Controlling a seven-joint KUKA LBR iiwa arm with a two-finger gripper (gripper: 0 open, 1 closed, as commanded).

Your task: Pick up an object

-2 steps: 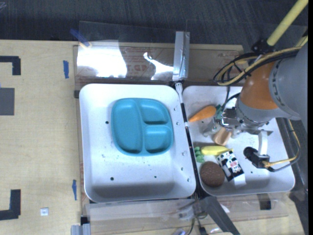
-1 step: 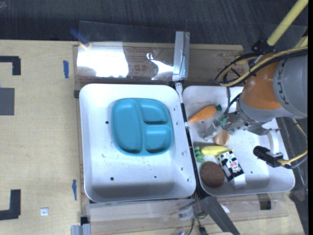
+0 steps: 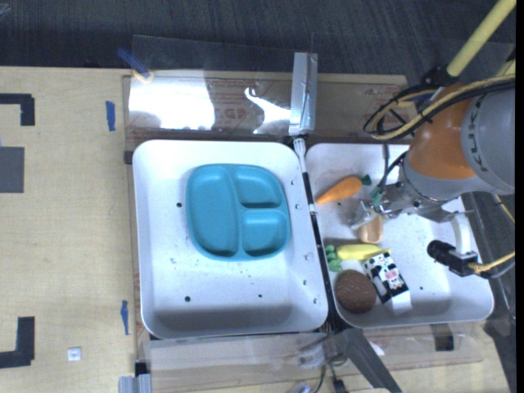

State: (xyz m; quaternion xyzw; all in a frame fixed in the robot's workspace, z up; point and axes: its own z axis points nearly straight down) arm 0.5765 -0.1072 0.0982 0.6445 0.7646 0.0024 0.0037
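The right bin (image 3: 463, 300) holds an orange carrot (image 3: 340, 190), a small tan piece (image 3: 371, 231), a yellow corn-like item (image 3: 359, 253) with a green end, a brown round object (image 3: 355, 290) and a black-and-white carton (image 3: 388, 278). My gripper (image 3: 372, 210) is low in this bin, just right of the carrot and directly above the tan piece. The orange-banded wrist (image 3: 438, 150) hides the bin's back right part. I see nothing lifted off the bin floor.
A blue divided plate (image 3: 237, 210) lies in the left bin (image 3: 155, 244). A clear panel and a metal post (image 3: 303, 92) stand behind the bins. Cables (image 3: 409, 105) loop over the right bin's back edge. A black fitting (image 3: 446, 255) juts in at right.
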